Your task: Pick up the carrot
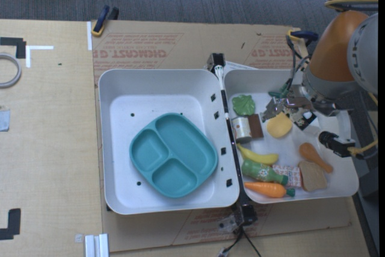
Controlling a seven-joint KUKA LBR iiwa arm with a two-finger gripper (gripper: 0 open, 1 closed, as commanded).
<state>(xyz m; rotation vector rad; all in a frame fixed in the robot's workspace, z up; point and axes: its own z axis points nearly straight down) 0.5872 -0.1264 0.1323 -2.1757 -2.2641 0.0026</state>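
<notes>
The carrot (265, 189), orange with a small green stub at its right end, lies along the front edge of the right bin (346, 189). My gripper (281, 107) hangs over the back half of that bin, just above a pale yellow round food piece (279, 126). It is well behind the carrot, with several items between them. Nothing shows in its grasp.
Around the carrot lie a green bottle-like item (263, 172), a banana (258, 156), a bread slice (313, 176) and a drumstick (314, 156). A small can (246, 127) and a green leaf (243, 105) sit further back. The left bin (114, 129) holds a teal divided plate (173, 154).
</notes>
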